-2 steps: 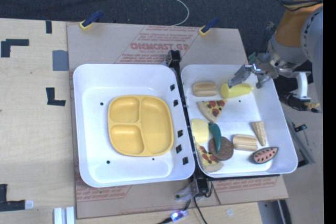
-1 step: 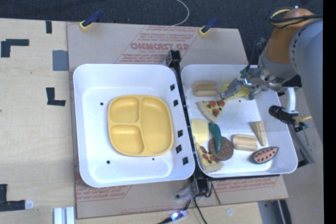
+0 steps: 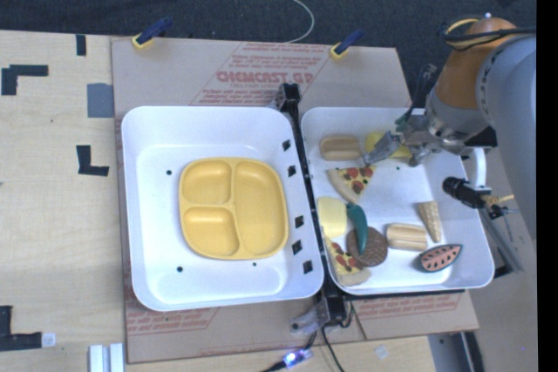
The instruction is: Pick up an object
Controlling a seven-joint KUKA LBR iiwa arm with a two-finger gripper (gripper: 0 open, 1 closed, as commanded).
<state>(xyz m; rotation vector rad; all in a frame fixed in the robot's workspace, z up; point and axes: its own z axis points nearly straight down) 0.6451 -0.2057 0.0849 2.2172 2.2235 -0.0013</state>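
My gripper (image 3: 380, 152) hangs low over the upper part of the right bin (image 3: 453, 187), reaching in from the right. It sits just right of a tan bread roll (image 3: 340, 147) and above a pizza slice (image 3: 350, 180). A small yellow piece (image 3: 382, 139) lies right at its tip, partly hidden by it. Lower in the bin lie a pale yellow cheese wedge (image 3: 330, 216), a green piece (image 3: 357, 225), a brown cookie (image 3: 373, 248), a second pizza slice (image 3: 343, 262), a bread stick (image 3: 406, 235), a cone (image 3: 429, 220) and a watermelon slice (image 3: 438, 257).
The left bin (image 3: 153, 187) holds a yellow divided plate (image 3: 234, 207). A black hinge strip (image 3: 301, 187) runs between the bins. The grey arm with its orange band (image 3: 466, 57) covers the right bin's upper right corner. Cardboard (image 3: 253, 74) lies under both bins.
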